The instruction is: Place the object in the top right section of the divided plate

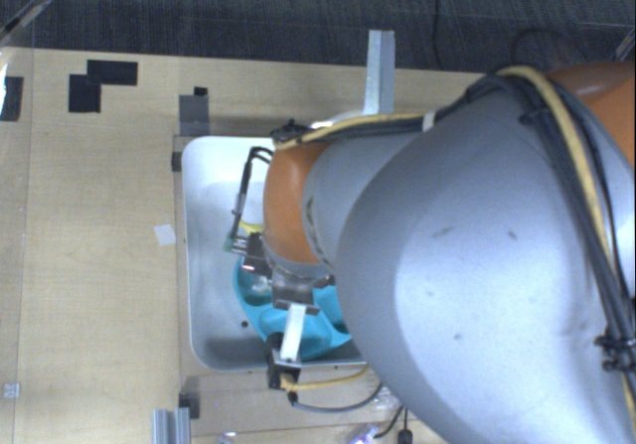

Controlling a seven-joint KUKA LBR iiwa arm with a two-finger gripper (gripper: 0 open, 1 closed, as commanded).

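Hand (pixel 270 278), opening indeterminable, hangs low over teal object (pixel 320 331) in white bin (pixel 209 263); an off-centre descent may cause a missed grasp.

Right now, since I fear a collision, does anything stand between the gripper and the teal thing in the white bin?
Nothing visible does. The gripper hangs right over the teal thing in the white bin, with bare bin floor to its left. The wrist covers the gap beneath, so I cannot be certain.
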